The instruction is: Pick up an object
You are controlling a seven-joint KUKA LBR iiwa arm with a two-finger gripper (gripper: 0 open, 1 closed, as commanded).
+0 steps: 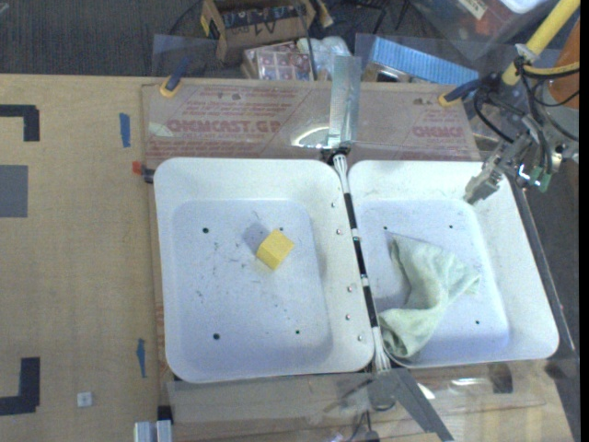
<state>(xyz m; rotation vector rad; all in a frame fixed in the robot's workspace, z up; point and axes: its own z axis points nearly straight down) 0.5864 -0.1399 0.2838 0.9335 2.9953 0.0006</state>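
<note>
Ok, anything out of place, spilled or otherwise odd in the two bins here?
Mostly tidy. The pale cloth in the right bin lies crumpled, bunched toward the divider. The yellow block sits askew in the left bin, whose floor looks scuffed. The claw hovers at the right bin's far corner.

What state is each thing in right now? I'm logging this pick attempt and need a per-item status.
Yellow block: resting on the floor of the left bin, tilted on a corner, untouched.
Pale green cloth: crumpled in the right bin, its lower end against the divider side.
Gripper: over the right bin's upper right corner, apart from the cloth, nothing seen in it.
</note>
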